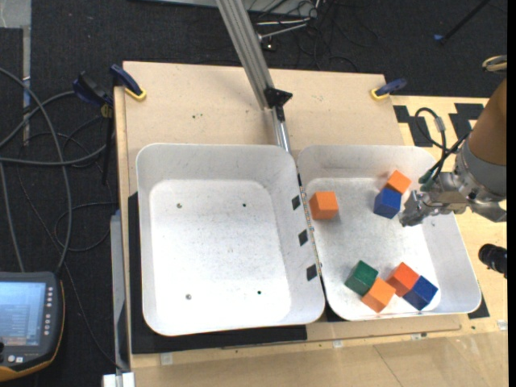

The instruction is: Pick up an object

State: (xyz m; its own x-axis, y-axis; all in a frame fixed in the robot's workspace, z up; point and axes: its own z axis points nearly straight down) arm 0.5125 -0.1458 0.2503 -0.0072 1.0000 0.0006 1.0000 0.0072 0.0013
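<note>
The right bin (451, 256) holds several small blocks. An orange cube (323, 205) lies alone near its left wall. At the upper right an orange block (398, 181) leans on a blue block (387, 203). Near the front sit a green block (361, 277), two orange blocks (377, 296) (405, 277) and a blue block (420, 292), bunched together. My gripper (416, 214) hangs low over the right bin, just right of the blue-and-orange pair, close beside the blue block. No block shows between its tips.
The left bin (161, 176) lies beside the right one, with a dividing ridge and black clips (305, 236) between them. A slanted metal pole (246, 43) crosses the back. Clamps (127, 83) hold the wooden bench's corners. Cables and a tablet (24, 321) lie at the left.
</note>
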